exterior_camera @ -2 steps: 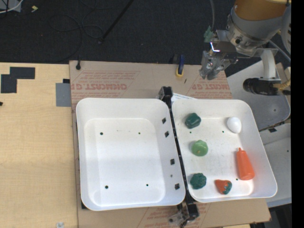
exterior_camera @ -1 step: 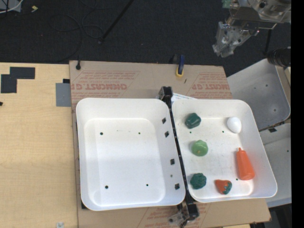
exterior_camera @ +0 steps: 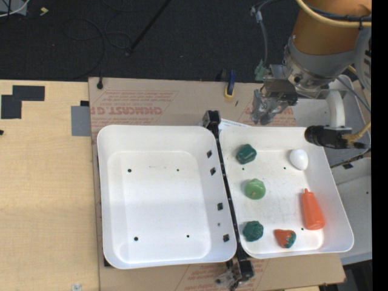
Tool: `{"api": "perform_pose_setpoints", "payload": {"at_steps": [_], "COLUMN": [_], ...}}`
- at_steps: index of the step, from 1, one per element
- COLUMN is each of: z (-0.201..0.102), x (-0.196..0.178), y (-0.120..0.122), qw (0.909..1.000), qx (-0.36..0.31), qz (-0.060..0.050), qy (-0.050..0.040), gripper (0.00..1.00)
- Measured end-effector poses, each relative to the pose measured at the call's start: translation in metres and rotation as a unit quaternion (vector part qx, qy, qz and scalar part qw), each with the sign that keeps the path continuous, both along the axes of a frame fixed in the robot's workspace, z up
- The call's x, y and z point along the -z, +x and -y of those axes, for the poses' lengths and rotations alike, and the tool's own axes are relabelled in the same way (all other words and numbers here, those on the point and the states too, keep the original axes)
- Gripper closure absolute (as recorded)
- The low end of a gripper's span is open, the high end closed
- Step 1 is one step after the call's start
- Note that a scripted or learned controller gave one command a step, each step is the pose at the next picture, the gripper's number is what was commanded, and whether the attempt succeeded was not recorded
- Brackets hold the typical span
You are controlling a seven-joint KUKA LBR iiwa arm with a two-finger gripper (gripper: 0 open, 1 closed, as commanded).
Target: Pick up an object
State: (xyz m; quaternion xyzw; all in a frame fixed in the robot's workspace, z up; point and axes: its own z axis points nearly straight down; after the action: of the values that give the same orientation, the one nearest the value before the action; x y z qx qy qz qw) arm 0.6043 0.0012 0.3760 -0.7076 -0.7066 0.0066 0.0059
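Above the far edge of the right shallow white plastic bin (exterior_camera: pixel 339 214), the grey two-finger gripper (exterior_camera: pixel 265 115) hangs under the arm's orange band, just past the rim; whether its fingers are apart or together can't be told from this angle, and nothing is seen between them. Six objs lie in the right bin. A dark green rounded lump (exterior_camera: pixel 245 154) sits nearest the gripper, at the far left. A white egg-shaped piece (exterior_camera: pixel 298 159) lies at the far right. A light green round fruit (exterior_camera: pixel 254 188) is mid-bin, left side. An orange carrot-shaped toy (exterior_camera: pixel 311 210) lies along the right wall. A second dark green lump (exterior_camera: pixel 252 230) and a red-and-green strawberry-like toy (exterior_camera: pixel 285 237) rest near the front wall, close together. The left shallow white bin (exterior_camera: pixel 115 156) sits alongside, touching at the black divider clips (exterior_camera: pixel 219 180).
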Motion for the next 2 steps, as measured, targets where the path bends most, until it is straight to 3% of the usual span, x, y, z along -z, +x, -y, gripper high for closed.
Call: {"api": "perform_pose_setpoints", "payload": {"at_steps": [1,2], "z": [0.006,0.025], "x": [-0.069,-0.106], "y": [0.040,0.040], "qw": [0.9999,1.0000], "qx": [-0.002,-0.001], "qz": [0.011,0.009], "qy": [0.0000,0.0001], "gripper": [1.00,1.00]}}
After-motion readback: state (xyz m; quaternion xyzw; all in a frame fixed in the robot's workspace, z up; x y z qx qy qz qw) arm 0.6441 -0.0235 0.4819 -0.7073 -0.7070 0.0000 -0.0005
